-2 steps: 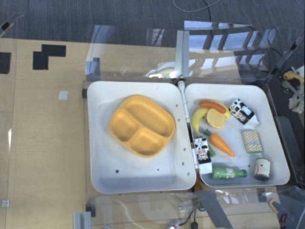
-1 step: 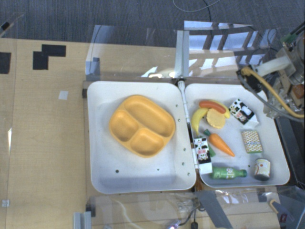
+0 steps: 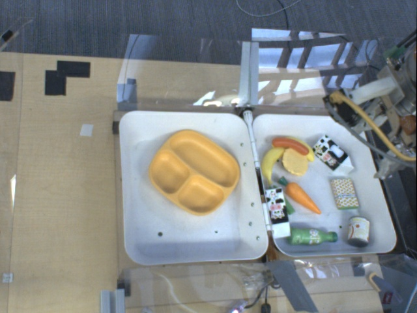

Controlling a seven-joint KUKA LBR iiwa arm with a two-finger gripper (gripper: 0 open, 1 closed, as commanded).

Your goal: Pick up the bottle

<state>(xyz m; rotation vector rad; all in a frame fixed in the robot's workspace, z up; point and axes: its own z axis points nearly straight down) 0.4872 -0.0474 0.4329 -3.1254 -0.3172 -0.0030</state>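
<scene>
The green bottle point(image 3: 313, 236) lies on its side near the front wall of the right bin point(image 3: 388, 235), with its cap pointing right. The arm point(image 3: 373, 91), trailing yellow cables, hangs over that bin's far right corner. It is well away from the bottle, and nothing hangs below it.
Sharing the right bin are a banana point(image 3: 270, 164), a sausage point(image 3: 291, 145), an orange disc point(image 3: 295, 164), a carrot point(image 3: 303, 198), two cow-print cartons point(image 3: 277, 206) point(image 3: 330, 152), a cracker box point(image 3: 343, 193) and a small can point(image 3: 358, 230) just right of the bottle. A yellow divided plate point(image 3: 193, 171) lies in the left bin point(image 3: 140, 240).
</scene>
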